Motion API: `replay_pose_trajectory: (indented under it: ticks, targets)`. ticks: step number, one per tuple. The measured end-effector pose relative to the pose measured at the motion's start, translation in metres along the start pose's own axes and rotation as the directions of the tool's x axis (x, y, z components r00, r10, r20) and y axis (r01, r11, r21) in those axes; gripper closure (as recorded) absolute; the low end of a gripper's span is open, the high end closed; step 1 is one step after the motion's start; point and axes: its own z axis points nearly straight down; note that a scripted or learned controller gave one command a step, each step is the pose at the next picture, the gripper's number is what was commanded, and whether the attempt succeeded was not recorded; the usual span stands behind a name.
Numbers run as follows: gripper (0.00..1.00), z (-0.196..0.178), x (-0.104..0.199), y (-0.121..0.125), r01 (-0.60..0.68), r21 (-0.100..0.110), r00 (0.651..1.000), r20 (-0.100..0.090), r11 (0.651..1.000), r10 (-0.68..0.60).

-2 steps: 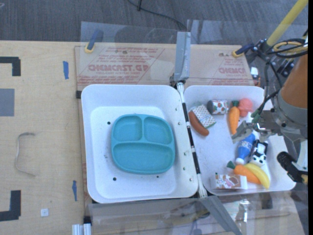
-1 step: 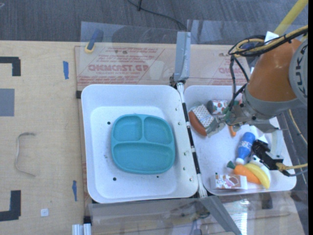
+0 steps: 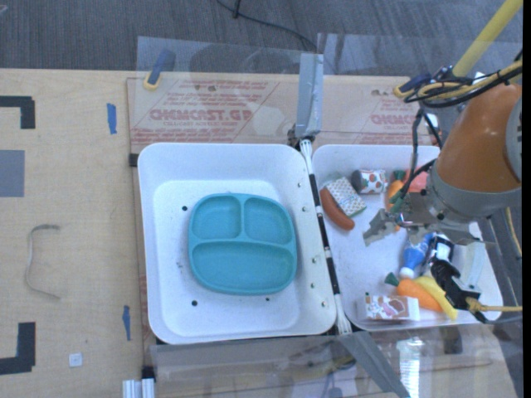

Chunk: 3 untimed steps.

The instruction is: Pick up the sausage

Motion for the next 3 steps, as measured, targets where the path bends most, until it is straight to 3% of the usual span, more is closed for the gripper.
replay_pose_trajectory:
  ticks: [1, 2, 3]
  targets:
    - [1.0, -0.01, -0.003, 0.0, -0.006, -0.003, 1.0, 0.001, 1.0, 0.006]
    - [0.0, -0.01, -0.003, 0.0, -0.007, -0.003, 1.0, 0.001, 1.0, 0.007]
    - [0.0, -0.001, 0.043, 0.078, 0.098, -0.005, 0.995, 0.003, 0.995, -0.098]
